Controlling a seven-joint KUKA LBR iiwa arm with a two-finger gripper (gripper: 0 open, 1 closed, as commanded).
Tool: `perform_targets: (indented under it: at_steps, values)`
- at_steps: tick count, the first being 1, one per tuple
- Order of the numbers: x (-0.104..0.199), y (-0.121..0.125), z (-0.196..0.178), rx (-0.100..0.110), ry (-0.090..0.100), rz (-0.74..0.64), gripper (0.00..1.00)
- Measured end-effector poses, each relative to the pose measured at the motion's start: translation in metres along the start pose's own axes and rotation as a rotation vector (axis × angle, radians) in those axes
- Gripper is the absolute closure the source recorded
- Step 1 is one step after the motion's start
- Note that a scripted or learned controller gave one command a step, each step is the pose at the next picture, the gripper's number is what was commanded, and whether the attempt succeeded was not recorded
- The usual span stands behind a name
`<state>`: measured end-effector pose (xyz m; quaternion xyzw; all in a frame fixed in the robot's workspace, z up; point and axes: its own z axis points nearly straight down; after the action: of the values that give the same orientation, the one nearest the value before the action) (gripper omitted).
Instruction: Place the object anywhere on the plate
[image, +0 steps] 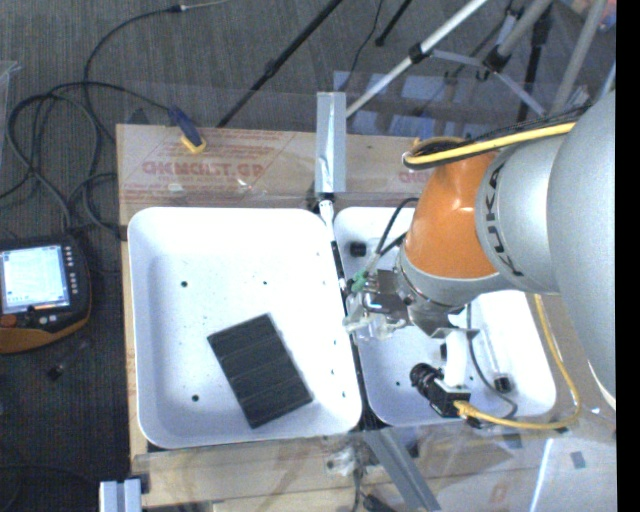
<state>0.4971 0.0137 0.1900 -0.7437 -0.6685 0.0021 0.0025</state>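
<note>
Dark grey, nearly black flat plate (260, 370), rectangular, ribbed with faint bands across its face, lies flat in the left bin (160, 300). It sits turned at a slant, toward the bin's near right part, its lower corner close to the front wall. Around it the white floor of that bin carries a few small dark specks.

Right bin (520, 380) stands just beside the left one, walls touching along the middle divide. The arm (540, 200) covers most of it: grey body, orange band, reaching in from the right. The gripper (368, 308) hangs over the right bin's left edge, near the dividing wall, metal and clear parts crowded together; cannot tell how its fingers stand, nor whether anything is between them. A black connector (432, 385) and a yellow cable (510, 422) trail below the wrist over the right bin's floor. No separate object to be placed can be picked out; too cluttered under the arm.

Tabletop (230, 165) is plywood with red printed lettering, partly under a clear sheet. A blue-handled tool (187, 128) lies at its far left part. A metal post (330, 145) stands upright behind the join of the bins. Floor is dark carpet with black cables (60, 130) looping across. A handheld control pad (40, 285) with a lit screen lies on the floor at left. Tripod legs (480, 50) cross the far right.
</note>
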Motion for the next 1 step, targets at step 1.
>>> perform_targets:
  at_steps: [1]
  values:
    - [0.0509,-0.0196,0.0077,-0.001,-0.001,-0.259,1.0]
